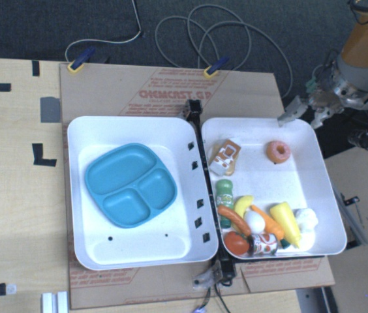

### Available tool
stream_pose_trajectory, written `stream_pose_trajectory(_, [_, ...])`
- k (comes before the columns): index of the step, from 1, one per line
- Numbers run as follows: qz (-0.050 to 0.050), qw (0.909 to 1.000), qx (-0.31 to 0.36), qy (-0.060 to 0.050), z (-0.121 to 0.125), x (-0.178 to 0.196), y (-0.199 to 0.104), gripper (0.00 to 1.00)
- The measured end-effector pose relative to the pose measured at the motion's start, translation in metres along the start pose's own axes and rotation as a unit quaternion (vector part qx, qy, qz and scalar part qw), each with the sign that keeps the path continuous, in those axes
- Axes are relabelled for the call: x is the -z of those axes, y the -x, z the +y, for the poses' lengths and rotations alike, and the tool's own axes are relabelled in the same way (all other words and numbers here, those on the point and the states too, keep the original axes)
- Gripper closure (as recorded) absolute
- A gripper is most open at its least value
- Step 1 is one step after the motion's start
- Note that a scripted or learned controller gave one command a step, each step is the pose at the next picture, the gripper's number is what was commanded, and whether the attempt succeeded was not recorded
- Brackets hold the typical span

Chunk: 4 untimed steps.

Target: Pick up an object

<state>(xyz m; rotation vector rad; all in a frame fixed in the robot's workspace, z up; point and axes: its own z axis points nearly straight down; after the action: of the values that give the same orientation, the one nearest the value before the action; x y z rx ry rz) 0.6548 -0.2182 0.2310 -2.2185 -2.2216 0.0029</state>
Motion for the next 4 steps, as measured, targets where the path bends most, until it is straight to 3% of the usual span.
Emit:
stream_pose_trajectory(1, [0.0,1.0,0.0,-0.001,-0.005,-0.099,0.005,0.0])
stream_pose_trajectory(2, [-0.001,1.0,0.001,0.001,0.01,-0.145,0.005,0.0])
stream_pose_trajectory(3, [-0.003,1.0,0.002,0.002,0.01,-0.136,0.005,1.0])
stream_pose_trajectory(4, [0.001,1.0,0.001,0.001,0.014,-0.086,-0.086,1.0])
